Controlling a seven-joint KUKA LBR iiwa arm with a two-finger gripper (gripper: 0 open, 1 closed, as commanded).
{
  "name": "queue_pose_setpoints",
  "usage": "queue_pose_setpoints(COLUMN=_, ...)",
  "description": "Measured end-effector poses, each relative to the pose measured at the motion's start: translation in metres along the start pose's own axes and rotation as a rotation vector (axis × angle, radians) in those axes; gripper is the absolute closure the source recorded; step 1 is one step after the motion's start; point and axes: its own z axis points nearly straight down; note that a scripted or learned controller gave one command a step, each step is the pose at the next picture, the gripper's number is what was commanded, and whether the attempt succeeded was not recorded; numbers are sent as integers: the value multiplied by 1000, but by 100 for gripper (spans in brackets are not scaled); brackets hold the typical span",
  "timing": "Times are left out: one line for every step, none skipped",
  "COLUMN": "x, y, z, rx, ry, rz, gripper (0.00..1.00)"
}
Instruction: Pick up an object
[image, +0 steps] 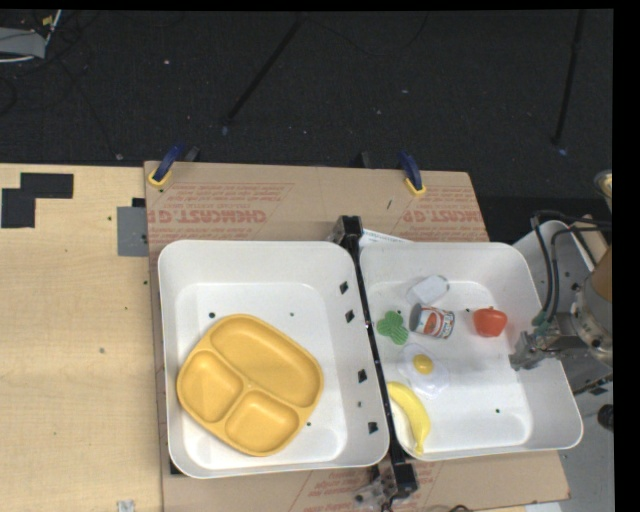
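Jaws at the right bin's rim (open or closed, I cannot tell), near a red tomato.

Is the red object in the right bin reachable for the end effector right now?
Probably yes. The end effector sits at the right bin's edge, with bare floor between it and the red object.

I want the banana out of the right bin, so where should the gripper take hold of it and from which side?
Grip the banana across its narrow middle, coming straight down. It lies flat and curved against the bin's left wall, so the fingers probably need to close along that wall, not toward it.
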Motion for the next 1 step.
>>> queue_pose_setpoints(x=9, y=4, z=-48, rx=1, ry=1, rz=-1, gripper=100)
